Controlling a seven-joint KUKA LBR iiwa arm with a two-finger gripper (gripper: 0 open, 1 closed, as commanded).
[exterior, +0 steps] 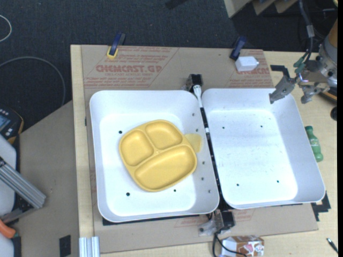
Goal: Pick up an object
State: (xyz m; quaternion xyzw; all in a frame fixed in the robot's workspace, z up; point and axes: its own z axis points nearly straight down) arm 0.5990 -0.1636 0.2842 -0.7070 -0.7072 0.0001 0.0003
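Note:
A yellow divided plate (pixel 157 154) with three compartments lies in the left white bin (pixel 107 111), slightly right of its middle. A small pale yellow piece (pixel 195 141) pokes out from under the plate's right edge. My gripper (pixel 290 95) hangs over the far right corner of the right white bin (pixel 257 143), well away from the plate. Its fingers (pixel 278 92) are spread apart with nothing between them. The arm's wrist enters from the upper right.
A green object (pixel 314 143) lies on the bench just outside the right bin's right wall. A white block (pixel 246 63) and two blue clamps (pixel 115 44) sit along the bench's far edge. A black bracket (pixel 195 82) stands between the bins at the back.

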